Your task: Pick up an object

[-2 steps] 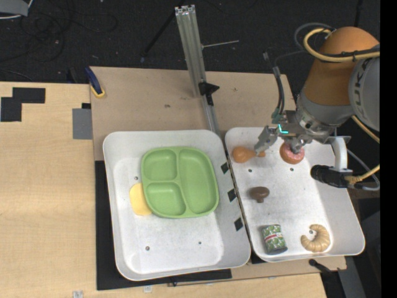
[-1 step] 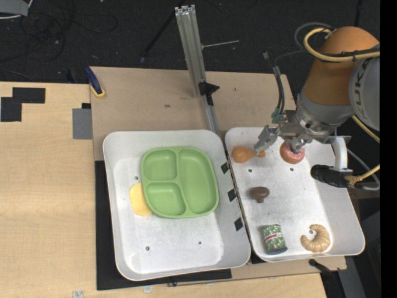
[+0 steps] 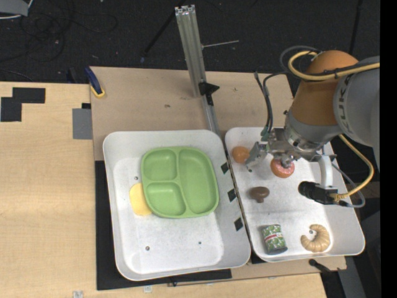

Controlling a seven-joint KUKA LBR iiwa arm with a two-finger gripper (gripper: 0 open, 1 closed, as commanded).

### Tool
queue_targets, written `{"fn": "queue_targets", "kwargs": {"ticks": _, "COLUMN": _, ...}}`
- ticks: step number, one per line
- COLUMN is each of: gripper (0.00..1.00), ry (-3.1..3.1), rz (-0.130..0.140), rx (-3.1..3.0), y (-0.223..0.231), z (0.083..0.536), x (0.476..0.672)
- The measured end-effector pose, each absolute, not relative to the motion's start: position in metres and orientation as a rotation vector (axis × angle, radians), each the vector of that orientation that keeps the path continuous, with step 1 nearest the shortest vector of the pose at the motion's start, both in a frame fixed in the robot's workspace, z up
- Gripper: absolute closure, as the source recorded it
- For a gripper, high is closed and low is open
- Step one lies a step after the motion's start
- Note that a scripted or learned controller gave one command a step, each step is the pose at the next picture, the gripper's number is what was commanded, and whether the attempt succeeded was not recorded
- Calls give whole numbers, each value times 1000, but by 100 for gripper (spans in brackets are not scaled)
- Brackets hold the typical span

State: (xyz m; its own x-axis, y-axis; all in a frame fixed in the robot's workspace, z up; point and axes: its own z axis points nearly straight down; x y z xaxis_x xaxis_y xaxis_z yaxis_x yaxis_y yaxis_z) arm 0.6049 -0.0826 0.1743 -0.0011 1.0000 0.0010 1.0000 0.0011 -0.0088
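The gripper (image 3: 282, 156) hangs low over the right bin (image 3: 347, 244), seemingly right above a reddish round object (image 3: 283, 169) at its far end, so this looks like the descent; whether the fingers are open I cannot tell, and next comes closing squarely on it.

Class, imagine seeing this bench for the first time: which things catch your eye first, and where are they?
The bright green divided plate stands out in the left bin, overlapping a yellow object. The arm's orange band looms over the right bin, where a croissant lies in the near corner.
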Motion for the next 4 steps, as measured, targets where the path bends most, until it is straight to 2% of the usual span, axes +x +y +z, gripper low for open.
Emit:
{"fn": "queue_targets", "kwargs": {"ticks": 1, "gripper": 0, "ry": -2216, "rz": 10, "rx": -2216, "y": -85, "z": 113, "x": 596}}
{"fn": "queue_targets", "kwargs": {"ticks": 2, "gripper": 0, "ry": -2226, "rz": -5, "rx": -2224, "y": -84, "z": 93, "x": 599}}
{"fn": "queue_targets", "kwargs": {"ticks": 3, "gripper": 100, "ry": -2232, "rz": -6, "rx": -2242, "y": -90, "z": 107, "x": 601}}
{"fn": "queue_targets", "kwargs": {"ticks": 4, "gripper": 100, "ry": -2223, "rz": -3, "rx": -2223, "y": -87, "z": 170, "x": 600}}
